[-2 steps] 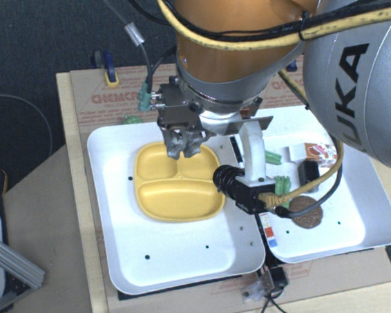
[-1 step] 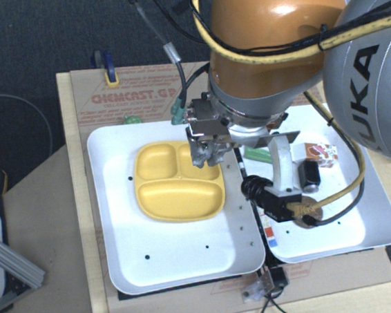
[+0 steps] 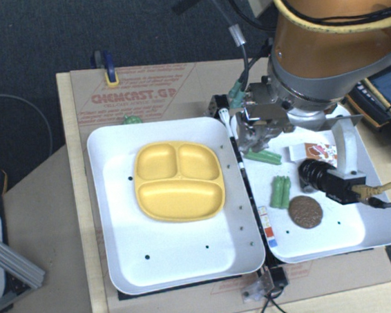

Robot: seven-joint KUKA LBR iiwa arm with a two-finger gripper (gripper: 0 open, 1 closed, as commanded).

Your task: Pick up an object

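The right bin (image 3: 380, 227) holds a small green piece (image 3: 264, 157) near its far left corner, and a second green piece (image 3: 280, 192) closer to the middle. Beside that one lies a brown round disc (image 3: 305, 212). A white and red packet (image 3: 316, 151) lies further back. My gripper (image 3: 257, 136) hangs low over the far left corner of this bin, just above and behind the first green piece. The view does not show anything held in it.
The left bin (image 3: 118, 216) holds a yellow divided plate (image 3: 178, 180). A thin pen-like stick (image 3: 266, 223) lies along the left rim of the right bin. A small green scrap (image 3: 132, 119) sits on the cardboard behind the left bin.
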